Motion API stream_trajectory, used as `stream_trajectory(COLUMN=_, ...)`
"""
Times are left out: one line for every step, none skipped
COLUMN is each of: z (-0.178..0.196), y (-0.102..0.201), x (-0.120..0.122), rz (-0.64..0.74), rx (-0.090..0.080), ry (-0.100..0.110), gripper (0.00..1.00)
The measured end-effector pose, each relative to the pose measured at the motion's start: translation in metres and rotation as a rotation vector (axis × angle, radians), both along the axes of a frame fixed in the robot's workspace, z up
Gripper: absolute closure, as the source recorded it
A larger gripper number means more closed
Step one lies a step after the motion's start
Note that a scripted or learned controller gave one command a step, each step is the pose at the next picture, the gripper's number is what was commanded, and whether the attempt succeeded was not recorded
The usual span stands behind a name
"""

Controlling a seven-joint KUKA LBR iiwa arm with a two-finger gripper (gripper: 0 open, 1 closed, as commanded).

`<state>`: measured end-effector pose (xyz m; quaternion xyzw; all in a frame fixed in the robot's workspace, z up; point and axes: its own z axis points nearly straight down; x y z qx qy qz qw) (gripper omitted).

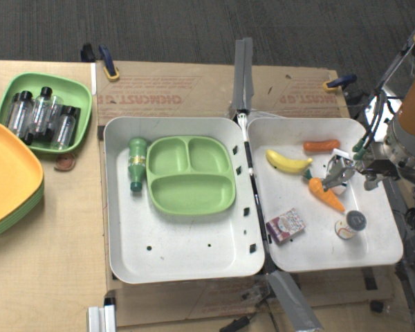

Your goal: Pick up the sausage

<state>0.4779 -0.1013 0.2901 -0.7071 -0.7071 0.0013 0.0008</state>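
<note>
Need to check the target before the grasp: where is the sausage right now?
The sausage lies in the right bin, near its far wall, to the right of the banana and beyond the carrot. The tool is just nearer the camera than it.

Arm (408, 126) cut off at right edge; orange plates (10, 178) at left.

sausage (321, 145) | reddish-orange, short, rounded ends | lay flat, roughly crosswise | right bin, near far wall, apart from other items
</note>
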Motion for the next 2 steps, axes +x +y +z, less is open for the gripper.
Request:
stream_trajectory(z=-0.092, y=-0.026, x=0.028, rz=0.070, rx=0.001, ry=0.001, gripper=0.00)
stream_trajectory(z=-0.163, y=-0.075, x=0.046, rz=0.095, rx=0.002, ry=0.000, gripper=0.00)
